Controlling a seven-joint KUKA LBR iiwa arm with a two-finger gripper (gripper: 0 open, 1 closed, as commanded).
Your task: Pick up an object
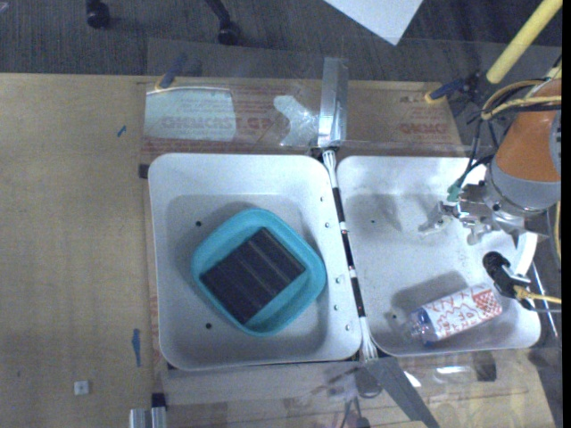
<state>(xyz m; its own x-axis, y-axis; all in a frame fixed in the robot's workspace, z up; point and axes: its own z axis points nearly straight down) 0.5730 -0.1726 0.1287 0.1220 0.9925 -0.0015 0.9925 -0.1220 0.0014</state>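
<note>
Gripper [443,214] and wrist hang over the far right part of the right bin [393,185], reaching in from the right; how its jaws stand cannot be told from this angle, and nothing is seen between them.

Nearest the camera in that bin lies a small bottle [453,313] with a red-and-white patterned wrap, on its side along the near wall, its clear capped end pointing left. It sits well apart from the tool. It looks light and fairly stiff, though a thin plastic body might give under a hard squeeze, and being round it would likely roll if nudged. The safest hold is probably across the wrapped middle, with the jaws set square to its length.

In the left bin [169,185] rests a teal square dish [308,266], turned at an angle, with a dark ribbed block [252,275] lying inside it. Its rim looks rigid and smooth, a harder thing to pinch.

Beyond both bins, clear plastic wrapping [192,114] lies on the bench [62,239].
</note>
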